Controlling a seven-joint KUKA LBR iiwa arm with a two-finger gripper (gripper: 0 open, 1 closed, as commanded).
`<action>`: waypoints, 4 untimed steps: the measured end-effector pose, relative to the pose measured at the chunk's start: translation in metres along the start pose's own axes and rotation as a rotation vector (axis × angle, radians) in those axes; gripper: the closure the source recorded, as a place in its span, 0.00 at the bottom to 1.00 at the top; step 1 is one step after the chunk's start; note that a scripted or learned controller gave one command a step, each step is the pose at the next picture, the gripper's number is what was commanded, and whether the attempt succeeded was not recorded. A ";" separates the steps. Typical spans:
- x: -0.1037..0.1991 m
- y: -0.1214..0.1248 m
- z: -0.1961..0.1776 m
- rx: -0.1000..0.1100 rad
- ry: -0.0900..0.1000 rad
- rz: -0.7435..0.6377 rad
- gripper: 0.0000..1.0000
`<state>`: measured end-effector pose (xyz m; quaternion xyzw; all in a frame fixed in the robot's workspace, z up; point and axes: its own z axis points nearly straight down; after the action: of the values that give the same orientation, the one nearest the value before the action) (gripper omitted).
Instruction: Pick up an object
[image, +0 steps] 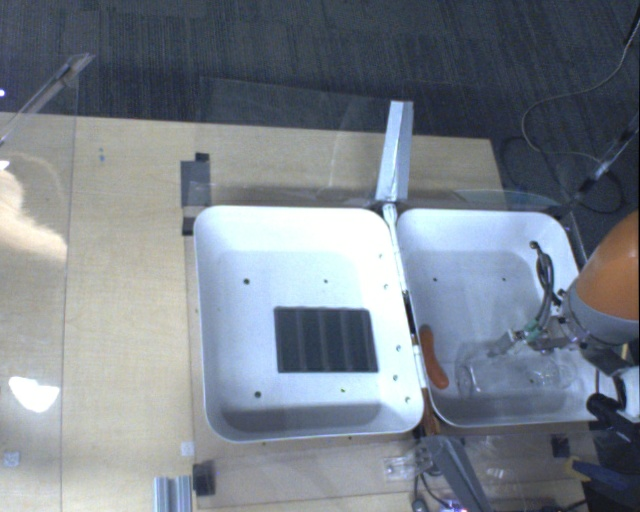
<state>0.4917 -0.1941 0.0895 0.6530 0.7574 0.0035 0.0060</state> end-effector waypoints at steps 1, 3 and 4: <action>0.008 0.010 -0.186 0.003 0.000 -0.110 0.00; 0.089 0.055 -0.003 -0.005 -0.009 -0.168 0.00; 0.087 0.126 0.001 0.001 0.002 0.021 0.00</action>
<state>0.6036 -0.0897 0.0893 0.6610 0.7504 0.0037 0.0048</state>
